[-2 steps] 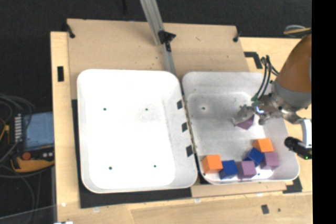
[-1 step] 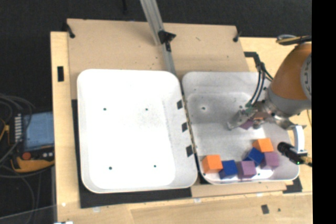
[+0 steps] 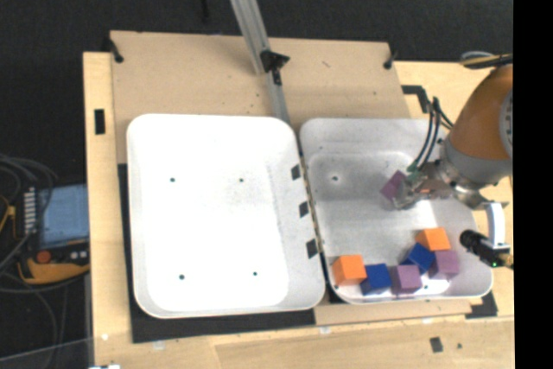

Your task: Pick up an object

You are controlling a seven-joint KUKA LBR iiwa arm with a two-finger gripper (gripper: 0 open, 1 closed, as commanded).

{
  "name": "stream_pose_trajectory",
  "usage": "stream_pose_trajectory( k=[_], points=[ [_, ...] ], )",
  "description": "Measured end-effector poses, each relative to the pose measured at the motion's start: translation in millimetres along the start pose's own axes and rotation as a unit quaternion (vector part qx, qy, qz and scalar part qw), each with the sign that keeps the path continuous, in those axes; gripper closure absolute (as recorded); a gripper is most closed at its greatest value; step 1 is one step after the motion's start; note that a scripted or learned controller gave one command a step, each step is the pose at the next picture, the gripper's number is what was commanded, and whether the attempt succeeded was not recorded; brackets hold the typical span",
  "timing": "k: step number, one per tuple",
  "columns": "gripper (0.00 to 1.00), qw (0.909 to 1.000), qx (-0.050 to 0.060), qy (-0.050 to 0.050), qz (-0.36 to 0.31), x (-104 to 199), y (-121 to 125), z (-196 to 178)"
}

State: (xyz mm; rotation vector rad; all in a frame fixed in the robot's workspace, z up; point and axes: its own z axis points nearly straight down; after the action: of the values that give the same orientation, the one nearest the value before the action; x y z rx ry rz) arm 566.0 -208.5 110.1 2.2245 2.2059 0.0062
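My gripper [image 3: 404,196] hangs over the middle of the right bin [image 3: 354,151], reaching in from the right under the orange wrist band. A small purple block [image 3: 394,184] lies right against its left tip; I cannot tell whether the block is in its grasp or just beside it. Along the bin's near edge lie an orange block [image 3: 350,268], a blue block [image 3: 377,278] and a purple block [image 3: 407,278]. Nearer the right corner are another blue block [image 3: 421,257], an orange block [image 3: 433,238] and a purple block [image 3: 448,263].
The left bin [image 3: 216,212] lies beside the right one, with black clips along the divide between them. A slanted metal pole [image 3: 246,4] rises behind the bins. A blue device with cables [image 3: 60,220] lies off the bench's left side.
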Motion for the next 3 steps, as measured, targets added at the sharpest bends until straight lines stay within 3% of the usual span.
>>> stream_pose_trajectory(
  k=[2, 3],
  points=[
    [1.00, 1.0000, 0.001, 0.001, -0.006, 9.9, 2.3, -112.8],
    [1.00, 1.0000, 0.002, 0.001, -0.007, 9.0, 3.7, -134.0]
  ],
)
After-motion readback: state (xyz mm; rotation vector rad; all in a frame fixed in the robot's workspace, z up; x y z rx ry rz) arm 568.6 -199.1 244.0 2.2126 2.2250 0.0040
